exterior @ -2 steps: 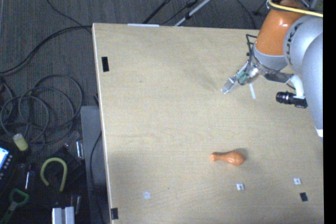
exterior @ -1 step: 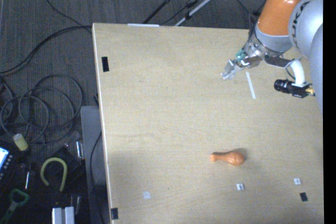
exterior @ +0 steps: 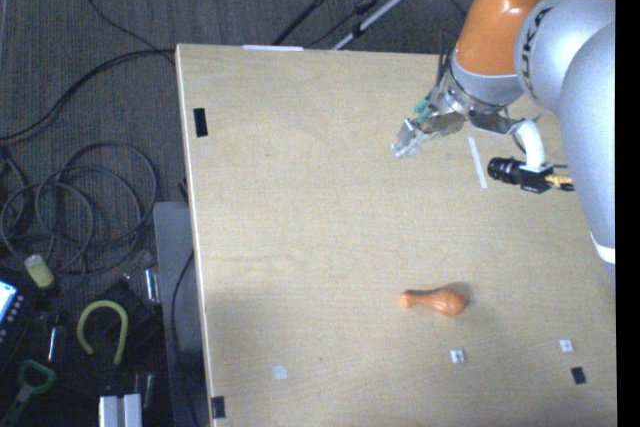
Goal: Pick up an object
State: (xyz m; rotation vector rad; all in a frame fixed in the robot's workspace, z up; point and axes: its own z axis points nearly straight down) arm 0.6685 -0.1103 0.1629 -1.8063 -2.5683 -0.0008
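You have the whole pick left to do: the gripper hangs above the bench with nothing between its narrowly set fingers, while the 1 orange object lies well apart, nearer the camera.

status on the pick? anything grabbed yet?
Done: nothing visible yet. The orange pear-shaped rubber object lies flat on the tan wooden bench top, untouched. In hand: the gripper hangs over bare board further up the view, well away from the object, with nothing seen at its tip. Left: move over the object, descend, close on it and lift.
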